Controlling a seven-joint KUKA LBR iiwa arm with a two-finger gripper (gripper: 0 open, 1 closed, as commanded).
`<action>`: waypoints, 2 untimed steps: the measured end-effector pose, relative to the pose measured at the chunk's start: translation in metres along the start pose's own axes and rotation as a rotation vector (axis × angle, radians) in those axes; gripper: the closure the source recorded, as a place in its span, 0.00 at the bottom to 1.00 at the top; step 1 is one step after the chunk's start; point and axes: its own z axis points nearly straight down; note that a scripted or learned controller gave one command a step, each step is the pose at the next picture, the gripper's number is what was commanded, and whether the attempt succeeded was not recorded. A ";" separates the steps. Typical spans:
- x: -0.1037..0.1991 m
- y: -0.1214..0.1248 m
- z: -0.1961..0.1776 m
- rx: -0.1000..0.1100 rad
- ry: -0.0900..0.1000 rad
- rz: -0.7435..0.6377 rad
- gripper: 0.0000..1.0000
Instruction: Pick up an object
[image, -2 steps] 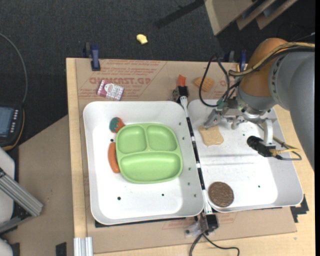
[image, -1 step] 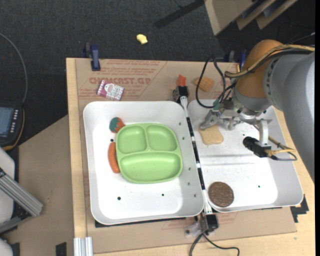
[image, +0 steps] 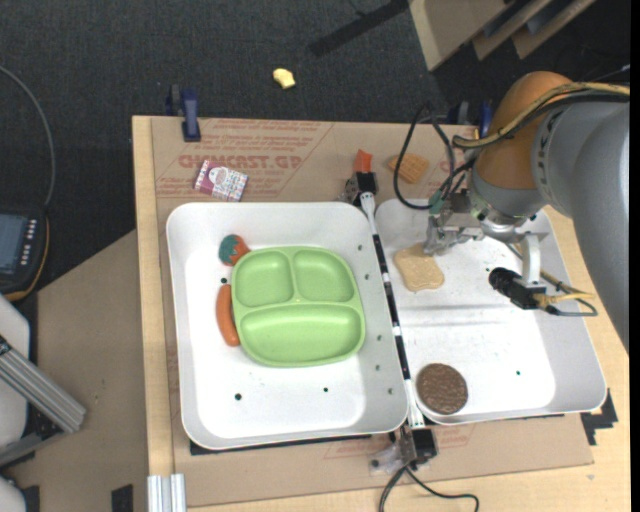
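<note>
Claw over the toast slice, right bin.
You see the claw at the upper right of the frame, just above the toast slice; you cannot tell its opening.

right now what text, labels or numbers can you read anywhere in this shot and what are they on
"CHEMCAST GP" as best it reads, partly faded: large red print on the brown board under the bins, above the left bin.
Smaller red lines above that print: too small to read.
Small pink and white packet on the board: it bears print, too blurred to read.
Faint red print on the board's front edge below the bins: unreadable.
</note>
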 end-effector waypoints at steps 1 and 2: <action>0.000 0.000 0.001 0.002 0.000 0.000 0.00; -0.003 0.002 0.013 0.007 0.001 0.000 0.00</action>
